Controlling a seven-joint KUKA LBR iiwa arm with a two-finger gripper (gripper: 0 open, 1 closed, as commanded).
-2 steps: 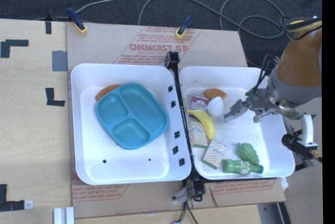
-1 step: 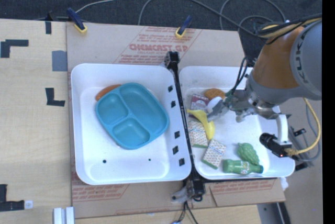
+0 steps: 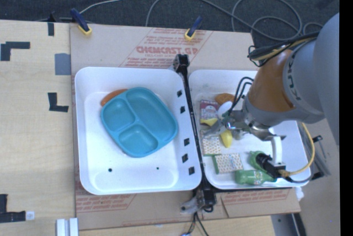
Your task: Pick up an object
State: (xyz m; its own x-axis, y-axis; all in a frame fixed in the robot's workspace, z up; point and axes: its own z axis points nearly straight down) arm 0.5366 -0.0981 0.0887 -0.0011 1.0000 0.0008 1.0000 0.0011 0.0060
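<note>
My gripper point(image 3: 229, 123) is low over the middle of the right bin point(image 3: 295, 144), among a heap of small things. A yellow piece point(image 3: 226, 139) lies just below it and a red-brown packet point(image 3: 208, 109) lies to its left. A tan round item point(image 3: 224, 98) sits at the bin's far side. Two patterned flat packets point(image 3: 228, 163) lie toward the front, with a green bottle point(image 3: 255, 176) on its side at the front right. The arm's wrist hides whatever is right under it.
The left bin point(image 3: 88, 135) holds a blue divided plate point(image 3: 139, 121) with an orange item point(image 3: 109, 97) poking out from under its far left edge. A black divider point(image 3: 187, 119) runs between the bins. Cables trail behind the bench.
</note>
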